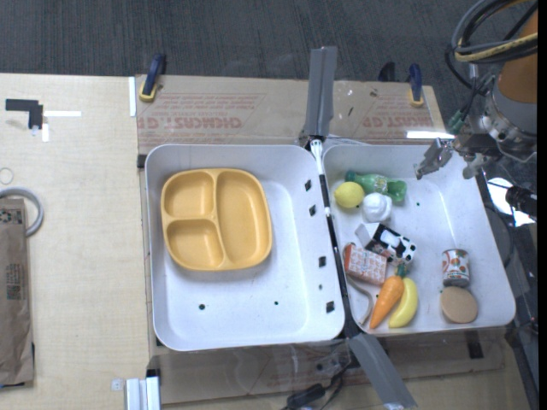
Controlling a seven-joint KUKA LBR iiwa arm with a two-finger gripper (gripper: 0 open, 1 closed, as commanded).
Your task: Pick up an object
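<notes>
My gripper (444,155) hangs over the back edge of the right bin (491,229), near the bench's back right corner. I cannot tell how it is set from here; it is small and blurry, and I see nothing in it.

The job is to pick up one thing, so I think I should pick an easy one. All the toys sit in the right bin. The tin can (455,267) stands by itself near the right wall, with the flat brown cookie (459,306) just in front of it. I would go for the can: move over it, come straight down, and squeeze its round sides without bumping the cookie.

The can is short, with a red and white label and a shiny top. The other toys are crowded. The lemon (349,195), white ball (376,206) and green bottle (376,183) touch each other at the back. The carrot (387,300) and banana (405,304) lie side by side at the front.

The left bin (171,314) holds a yellow tray (217,219).
</notes>
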